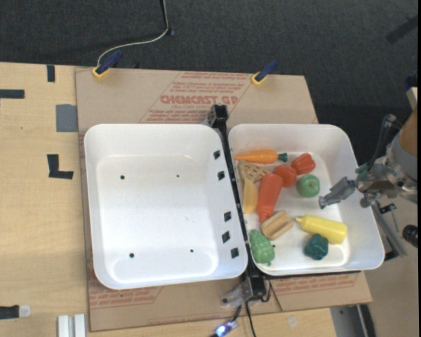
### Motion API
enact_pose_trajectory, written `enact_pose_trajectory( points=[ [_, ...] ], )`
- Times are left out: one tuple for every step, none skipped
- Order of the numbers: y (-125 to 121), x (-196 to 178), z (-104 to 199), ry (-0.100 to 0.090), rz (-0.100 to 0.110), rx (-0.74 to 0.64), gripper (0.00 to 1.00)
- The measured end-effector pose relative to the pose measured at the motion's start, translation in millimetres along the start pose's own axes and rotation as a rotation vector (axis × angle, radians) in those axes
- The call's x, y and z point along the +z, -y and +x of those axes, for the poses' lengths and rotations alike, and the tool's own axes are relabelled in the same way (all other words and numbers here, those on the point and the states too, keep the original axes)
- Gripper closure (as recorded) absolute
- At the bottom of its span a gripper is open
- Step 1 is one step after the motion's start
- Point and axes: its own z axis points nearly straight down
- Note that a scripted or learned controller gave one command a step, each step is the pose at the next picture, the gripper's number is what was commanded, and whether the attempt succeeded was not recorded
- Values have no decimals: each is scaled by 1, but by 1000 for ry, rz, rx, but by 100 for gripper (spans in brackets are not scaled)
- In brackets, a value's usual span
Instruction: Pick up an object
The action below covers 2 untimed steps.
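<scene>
The right bin [339, 137] holds several toy foods. An orange carrot [257, 157] lies at its back, with a red pepper [303, 163] and a green apple [308, 185] further right. A long red-orange piece [269, 194] sits in the middle, a hot dog bun [276, 225] below it. Near the front are a yellow bottle-shaped toy [323, 227], a teal piece [316, 246] and a green broccoli [262, 247]. My gripper [340, 189] hovers over the bin's right side, just right of the apple and above the yellow toy. Nothing shows in its grasp.
The left bin [98, 188] stands beside the right one, split from it by a black-clipped divider [228, 188]. Both rest on a cardboard sheet [196, 93] clamped to the wooden bench. The arm [400, 177] enters from the right.
</scene>
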Motion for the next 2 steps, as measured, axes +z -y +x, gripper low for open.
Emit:
enact_pose_trajectory(
  points=[
    [4, 127, 44, -4, 6, -2, 0],
    [-66, 143, 26, 2, -6, -3, 0]
  ],
)
